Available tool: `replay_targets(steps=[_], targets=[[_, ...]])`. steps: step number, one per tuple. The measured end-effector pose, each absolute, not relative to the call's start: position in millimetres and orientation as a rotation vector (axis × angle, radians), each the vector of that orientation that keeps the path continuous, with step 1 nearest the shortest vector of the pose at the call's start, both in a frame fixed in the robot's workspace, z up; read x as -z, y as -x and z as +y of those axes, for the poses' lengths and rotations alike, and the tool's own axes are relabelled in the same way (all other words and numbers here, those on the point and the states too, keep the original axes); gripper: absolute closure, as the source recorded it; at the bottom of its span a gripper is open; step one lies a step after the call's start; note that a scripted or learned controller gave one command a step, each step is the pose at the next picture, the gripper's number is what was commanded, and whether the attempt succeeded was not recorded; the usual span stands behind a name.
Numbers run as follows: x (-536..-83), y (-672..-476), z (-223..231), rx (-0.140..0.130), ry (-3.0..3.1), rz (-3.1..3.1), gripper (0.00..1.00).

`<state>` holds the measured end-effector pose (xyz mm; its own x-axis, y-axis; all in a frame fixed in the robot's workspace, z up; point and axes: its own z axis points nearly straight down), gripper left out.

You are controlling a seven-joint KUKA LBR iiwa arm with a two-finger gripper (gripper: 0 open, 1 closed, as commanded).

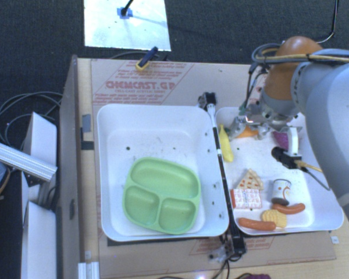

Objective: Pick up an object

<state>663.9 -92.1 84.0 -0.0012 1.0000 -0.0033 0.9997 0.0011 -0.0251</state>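
In the left bin (107, 156) I see a smooth green plastic divided tray (161, 195). In the right bin (328, 214), a yellow banana (225, 144) lies along the left wall, long axis near to far. An orange wedge (245, 132) lies just right of it, directly beneath my claw (251, 121) at the far end. I cannot tell the claw's state. Glossy toy foods sit nearer.

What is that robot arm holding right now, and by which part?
It cannot be told. The gripper is down at the far end of the right bin, close to an orange item, but the arm's wrist hides the contact.
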Motion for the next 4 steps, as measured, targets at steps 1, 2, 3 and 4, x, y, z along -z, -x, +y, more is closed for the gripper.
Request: replay_targets(steps=[1, 2, 3, 4], targets=[[-85.9, -581.0, -89.1, -0.003, 2.23, -2.226, 0.0], [-85.2, -550.1, -91.6, 0.0, 2.228, -2.224, 0.0], [-84.9, -617.3, -88.7, 0.003, 2.219, -2.227, 0.0], [-81.0, -662.7, -84.9, -0.03, 2.203, -2.208, 0.0]])
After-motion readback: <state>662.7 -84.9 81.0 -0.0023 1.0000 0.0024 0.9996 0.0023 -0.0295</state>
